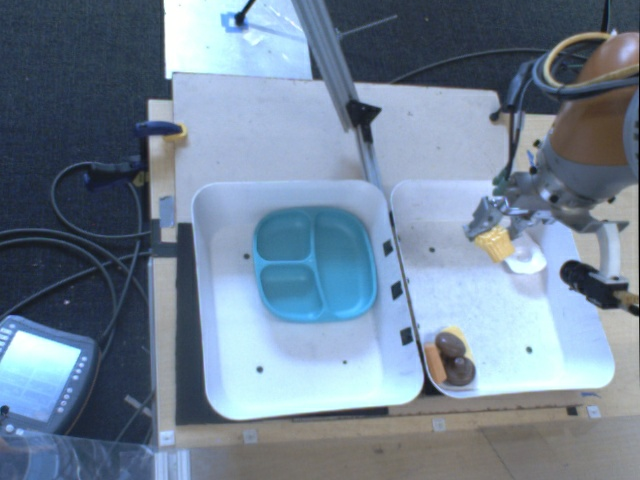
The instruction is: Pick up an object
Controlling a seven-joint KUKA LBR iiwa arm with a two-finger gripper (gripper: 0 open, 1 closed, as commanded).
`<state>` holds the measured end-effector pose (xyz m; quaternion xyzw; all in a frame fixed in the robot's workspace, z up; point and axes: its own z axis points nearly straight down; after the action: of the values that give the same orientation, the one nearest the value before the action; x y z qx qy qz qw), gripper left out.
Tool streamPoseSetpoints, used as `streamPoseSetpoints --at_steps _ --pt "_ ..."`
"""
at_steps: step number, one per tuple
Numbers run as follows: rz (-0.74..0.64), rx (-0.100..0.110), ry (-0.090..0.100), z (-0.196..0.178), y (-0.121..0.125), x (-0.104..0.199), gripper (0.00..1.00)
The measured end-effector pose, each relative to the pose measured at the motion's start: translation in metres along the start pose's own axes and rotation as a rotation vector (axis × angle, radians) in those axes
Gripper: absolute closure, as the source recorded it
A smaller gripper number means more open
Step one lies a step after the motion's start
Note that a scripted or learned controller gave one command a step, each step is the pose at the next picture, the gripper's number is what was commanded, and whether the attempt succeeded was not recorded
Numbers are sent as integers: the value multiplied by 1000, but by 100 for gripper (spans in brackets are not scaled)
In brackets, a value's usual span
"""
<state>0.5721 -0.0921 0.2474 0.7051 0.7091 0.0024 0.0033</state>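
Note:
My gripper (491, 228) hangs over the upper middle of the right bin (560, 368). A small yellow object (494, 243) sits between its fingertips, and the fingers are shut on it. Just to its right a white object (526, 259) lies on the bin floor. In the right bin's near-left corner is a small pile: two brown round pieces (455, 359), an orange piece (435, 361) and a yellow piece (455, 333). The arm's orange band (600, 78) is at the upper right.
The left bin (230, 368) holds a teal divided plate (314, 264). A slanted metal rod (335, 58) runs down to the divider between the bins. Cables and a teach pendant (40, 368) lie on the floor at left.

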Motion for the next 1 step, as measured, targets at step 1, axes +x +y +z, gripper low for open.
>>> streamPoseSetpoints --at_steps 1 --pt "-6 5 3 -2 8 54 100"
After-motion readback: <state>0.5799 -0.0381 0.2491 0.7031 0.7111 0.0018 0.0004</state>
